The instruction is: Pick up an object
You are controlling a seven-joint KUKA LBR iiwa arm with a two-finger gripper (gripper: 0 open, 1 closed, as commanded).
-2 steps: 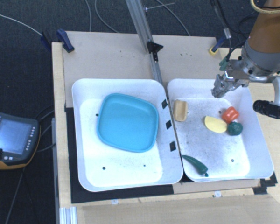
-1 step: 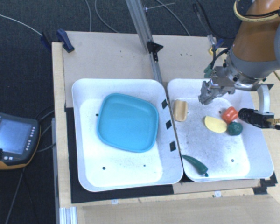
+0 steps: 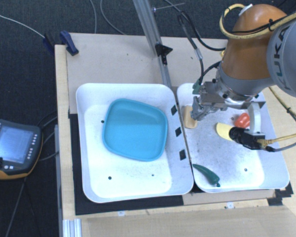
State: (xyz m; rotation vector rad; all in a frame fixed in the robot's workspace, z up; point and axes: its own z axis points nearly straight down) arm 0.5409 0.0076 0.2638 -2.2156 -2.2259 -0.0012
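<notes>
My gripper (image 3: 199, 111) hangs low over the left part of the right bin (image 3: 237, 181), under the orange band of the arm. A tan, wedge-like object (image 3: 189, 118) lies against the bin's left wall, right beside the gripper's tip; whether they touch is unclear. To the right lie a yellow banana-like piece (image 3: 224, 130) and a small red object (image 3: 243, 119), both partly covered by arm hardware. A dark green pepper (image 3: 207, 174) rests near the bin's front edge.
The left bin (image 3: 89, 181) holds a large blue square plate (image 3: 135, 129). A metal pole (image 3: 150, 23) slants across the back between the bins. A black cable connector (image 3: 249, 138) sits over the banana's right end. A handheld pendant (image 3: 12, 147) lies off the bench at left.
</notes>
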